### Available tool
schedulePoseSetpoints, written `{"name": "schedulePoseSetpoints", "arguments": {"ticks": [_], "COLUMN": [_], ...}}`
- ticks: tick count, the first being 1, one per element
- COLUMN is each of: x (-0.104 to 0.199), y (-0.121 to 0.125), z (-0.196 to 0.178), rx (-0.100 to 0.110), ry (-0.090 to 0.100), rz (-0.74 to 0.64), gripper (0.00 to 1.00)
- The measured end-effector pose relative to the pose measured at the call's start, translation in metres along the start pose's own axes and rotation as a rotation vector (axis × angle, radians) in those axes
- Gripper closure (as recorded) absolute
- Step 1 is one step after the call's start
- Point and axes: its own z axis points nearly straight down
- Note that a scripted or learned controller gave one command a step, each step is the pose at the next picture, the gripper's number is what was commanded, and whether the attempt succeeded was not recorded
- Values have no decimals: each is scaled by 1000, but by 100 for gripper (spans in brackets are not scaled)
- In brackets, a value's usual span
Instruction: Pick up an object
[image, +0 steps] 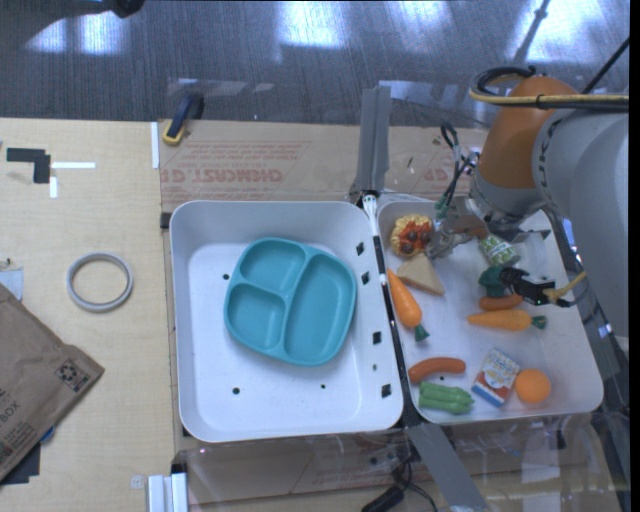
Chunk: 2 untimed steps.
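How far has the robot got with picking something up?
Nothing looks lifted yet. The gripper is low in the right bin, beside the pizza-like toy and the sandwich wedge, but nothing shows in its grip. The carrots, sausage and orange lie in that bin. The grasp and the lift remain.

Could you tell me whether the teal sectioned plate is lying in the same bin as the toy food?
No, the teal three-section plastic plate lies in the left white bin, while the toy food sits in the right white bin.

The arm (590, 150) is bulky pale grey with an orange band (520, 140) and black cables looping above it.
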Motion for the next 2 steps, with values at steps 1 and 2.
{"name": "schedulePoseSetpoints", "arguments": {"ticks": [1, 2], "x": [-7, -50], "y": [-1, -38], "z": [-46, 1], "rx": [-1, 1], "ry": [-2, 0], "rz": [95, -169], "gripper": [100, 100]}}
